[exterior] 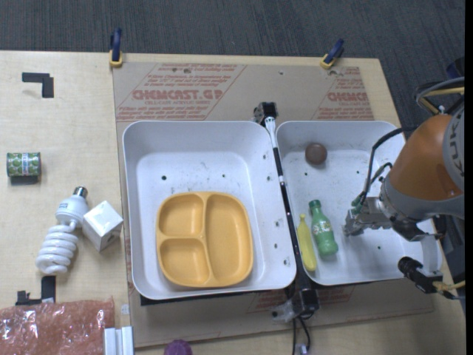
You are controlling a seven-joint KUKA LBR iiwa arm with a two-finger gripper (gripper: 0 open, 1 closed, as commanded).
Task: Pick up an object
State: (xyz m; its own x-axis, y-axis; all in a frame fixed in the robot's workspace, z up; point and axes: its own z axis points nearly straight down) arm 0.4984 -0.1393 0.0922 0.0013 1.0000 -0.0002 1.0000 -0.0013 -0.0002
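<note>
Green plastic bottle [323, 230] lies in the right white bin [336, 135], just beside a yellow banana-shaped toy [306, 244] near that bin's left wall; a small brown ball [316, 154] sits well apart, toward the far wall. Tool [355, 220] hangs just right of the bottle, wrist reaching in from the right; I cannot tell its grip state. Bare floor lies between ball and bottle.

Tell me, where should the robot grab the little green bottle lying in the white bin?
Probably across the green bottle's wide body, coming straight down from above. It lies flat, neck pointing away, with the yellow banana close along one side, so the fingers should straddle it carefully. The gripper is beside it.
</note>
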